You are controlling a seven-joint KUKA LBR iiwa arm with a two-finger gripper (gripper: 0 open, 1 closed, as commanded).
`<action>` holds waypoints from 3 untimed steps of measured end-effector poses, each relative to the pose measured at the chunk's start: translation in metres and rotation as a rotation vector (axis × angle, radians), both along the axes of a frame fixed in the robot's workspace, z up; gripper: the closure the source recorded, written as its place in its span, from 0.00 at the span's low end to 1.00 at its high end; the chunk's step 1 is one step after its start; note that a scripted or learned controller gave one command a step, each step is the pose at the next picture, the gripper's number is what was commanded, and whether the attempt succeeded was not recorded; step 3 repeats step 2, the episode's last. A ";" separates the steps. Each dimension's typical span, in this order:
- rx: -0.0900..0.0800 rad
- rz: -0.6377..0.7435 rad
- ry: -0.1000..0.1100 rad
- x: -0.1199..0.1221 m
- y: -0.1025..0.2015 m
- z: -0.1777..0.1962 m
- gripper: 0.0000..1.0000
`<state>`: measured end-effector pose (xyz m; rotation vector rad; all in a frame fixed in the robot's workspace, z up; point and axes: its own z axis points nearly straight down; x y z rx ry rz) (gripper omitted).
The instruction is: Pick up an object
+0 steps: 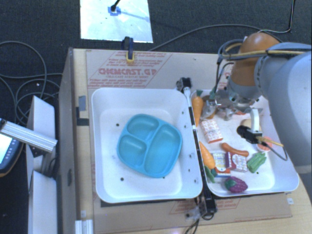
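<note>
The arm (pixel 285 77) is a thick, smooth grey tube with a rounded orange band (pixel 256 44) and thin black cables beside it.

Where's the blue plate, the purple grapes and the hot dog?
blue plate (pixel 148 146), camera view, on its middle divider.
purple grapes (pixel 236 184), camera view, on the bunch's middle.
hot dog (pixel 234 149), camera view, on its middle.

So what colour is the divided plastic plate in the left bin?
Light blue divided plastic plate, clear in the camera view.
</note>
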<state>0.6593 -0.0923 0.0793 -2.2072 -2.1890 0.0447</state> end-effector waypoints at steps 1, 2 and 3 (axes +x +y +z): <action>-0.002 0.000 0.000 0.000 0.001 0.000 0.00; -0.002 0.000 0.000 0.000 0.000 0.000 0.00; -0.002 0.000 0.000 0.000 0.000 0.000 0.00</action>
